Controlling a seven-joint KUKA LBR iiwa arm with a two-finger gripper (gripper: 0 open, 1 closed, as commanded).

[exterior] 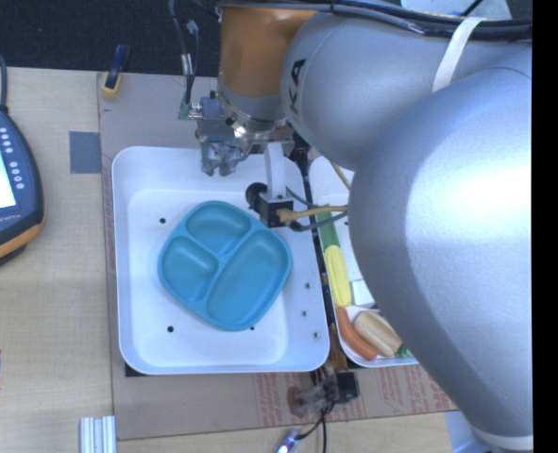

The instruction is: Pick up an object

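My claw (222, 161) hangs over the far rim of the left bin (137, 333), pointing down. Can't tell how far it's open, and I see nothing in it. Nearest pick is the blue plate (224, 264): flat in mid-bin, on the near side of my claw, clearly apart. It sits skewed, corners pointing at the bin walls. The corn cob (336, 274) and hot dog (371, 333) lie in the right bin (346, 355), farther off. I'd judge the plate rim is the target.
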